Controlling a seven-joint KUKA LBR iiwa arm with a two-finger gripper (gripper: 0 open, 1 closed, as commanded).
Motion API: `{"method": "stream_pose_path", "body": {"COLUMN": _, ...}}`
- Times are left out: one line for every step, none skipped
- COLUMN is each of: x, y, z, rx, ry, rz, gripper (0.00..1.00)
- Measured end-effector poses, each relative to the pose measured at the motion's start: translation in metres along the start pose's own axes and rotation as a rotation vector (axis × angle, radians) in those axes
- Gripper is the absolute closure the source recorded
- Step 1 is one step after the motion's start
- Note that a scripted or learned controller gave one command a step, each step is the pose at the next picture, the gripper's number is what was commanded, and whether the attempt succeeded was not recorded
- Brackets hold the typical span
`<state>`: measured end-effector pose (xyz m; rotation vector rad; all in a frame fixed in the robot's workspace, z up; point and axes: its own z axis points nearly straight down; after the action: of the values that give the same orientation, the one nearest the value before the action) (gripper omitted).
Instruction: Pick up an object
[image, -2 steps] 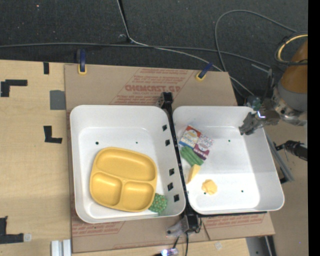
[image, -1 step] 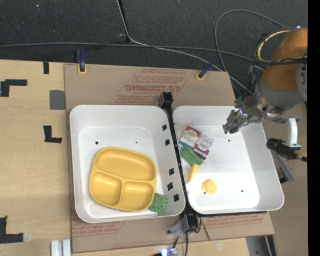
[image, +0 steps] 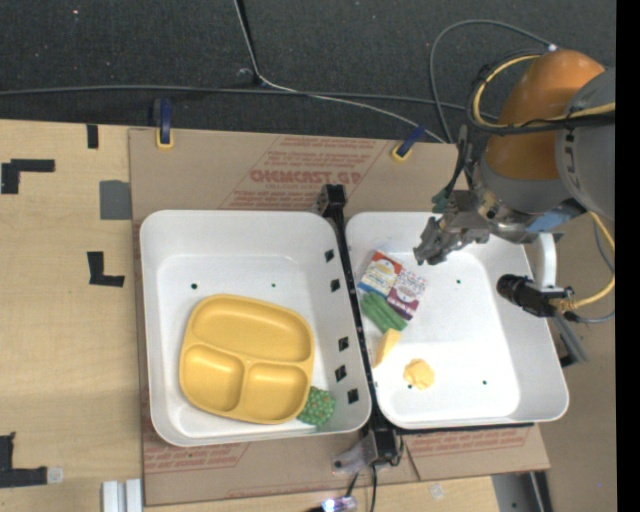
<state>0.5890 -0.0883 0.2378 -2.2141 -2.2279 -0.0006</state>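
My gripper hangs over the back of the right bin, just right of a small colourful packet. Nothing shows between its dark fingers. The packet lies against the bin's left wall, with a green piece under its near end and a yellow stick below that. A yellow lump sits near the bin's front. In the left bin rests a yellow three-part tray, and a green knobbly item is at its front right corner.
A black divider strip runs between the two bins. Cables loop above the arm's orange band at the right. A black fitting sticks out over the right bin's right side. Cardboard lies under both bins.
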Motion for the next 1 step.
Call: {"method": "stream_pose_path", "body": {"x": 0.0425, "y": -0.0077, "z": 0.0030, "rx": 0.001, "ry": 0.000, "rz": 0.001, "gripper": 1.00}}
